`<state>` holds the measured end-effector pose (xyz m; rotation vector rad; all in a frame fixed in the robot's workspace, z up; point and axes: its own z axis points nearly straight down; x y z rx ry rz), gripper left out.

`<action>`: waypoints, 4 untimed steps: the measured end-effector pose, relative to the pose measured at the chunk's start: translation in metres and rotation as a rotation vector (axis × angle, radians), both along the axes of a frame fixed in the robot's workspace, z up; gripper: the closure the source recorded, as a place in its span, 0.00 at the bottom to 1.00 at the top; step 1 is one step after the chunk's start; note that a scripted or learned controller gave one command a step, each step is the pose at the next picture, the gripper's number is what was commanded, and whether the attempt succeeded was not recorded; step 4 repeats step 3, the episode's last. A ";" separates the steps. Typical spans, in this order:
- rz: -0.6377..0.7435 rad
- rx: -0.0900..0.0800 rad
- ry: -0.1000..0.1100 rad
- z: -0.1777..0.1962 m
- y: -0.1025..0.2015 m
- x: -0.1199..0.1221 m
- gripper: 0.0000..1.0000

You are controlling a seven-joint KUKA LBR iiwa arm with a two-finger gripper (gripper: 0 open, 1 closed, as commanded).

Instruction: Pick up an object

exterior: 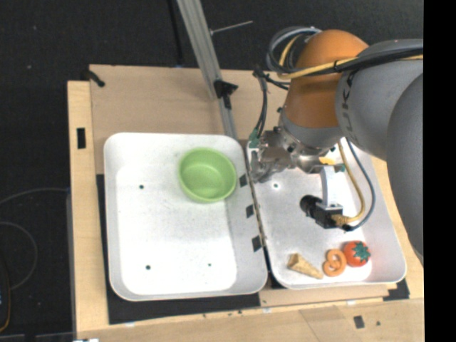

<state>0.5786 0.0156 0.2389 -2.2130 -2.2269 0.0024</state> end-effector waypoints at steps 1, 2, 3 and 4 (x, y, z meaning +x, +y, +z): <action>0.002 0.002 -0.004 0.011 0.057 0.007 1.00; -0.003 -0.002 -0.001 0.001 0.062 0.011 1.00; -0.004 -0.003 -0.001 0.001 0.062 0.011 0.00; -0.004 -0.003 -0.001 0.001 0.062 0.011 0.00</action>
